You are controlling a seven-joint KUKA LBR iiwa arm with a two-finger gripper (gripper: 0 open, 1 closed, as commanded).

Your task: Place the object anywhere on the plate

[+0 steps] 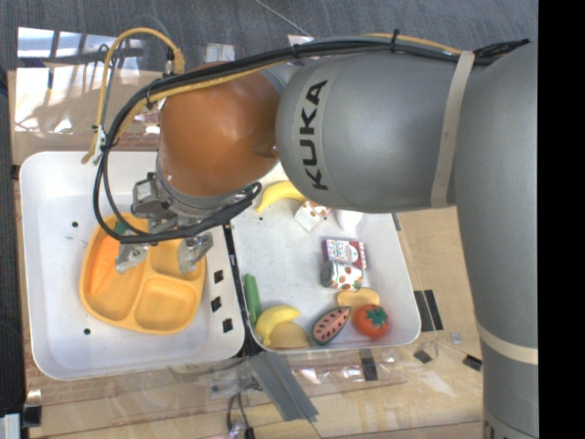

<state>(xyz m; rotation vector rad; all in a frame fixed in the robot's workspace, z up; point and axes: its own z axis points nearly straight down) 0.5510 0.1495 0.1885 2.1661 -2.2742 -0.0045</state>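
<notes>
The gripper point(163, 254) hangs over the left bin point(46, 245), directly above the yellow divided plate point(146, 305). Its two fingers point(131, 256) stand apart, one on each side of a gap through which the plate surface shows; nothing is seen between them. Both fingertips sit over the upper compartments of the plate, and whether they touch it cannot be told from this angle.

A green-and-orange object point(117, 229), possibly a toy carrot, shows just up and left of the gripper, at the plate's upper rim, mostly hidden by the wrist; whether it rests on the plate cannot be told.

The remaining items lie to the gripper's right, in the right bin point(402, 282). Nearest is a green stick-shaped piece point(251, 293) beside the dividing wall. Below it sit a yellow banana point(277, 315) and a tan rounded piece point(289, 336). Further right are a watermelon slice point(331, 325), a tomato point(370, 320), and a small printed carton point(343, 261). A second banana point(279, 194) and a small white box point(312, 215) lie right of the wrist, partly under the arm point(384, 126).
</notes>
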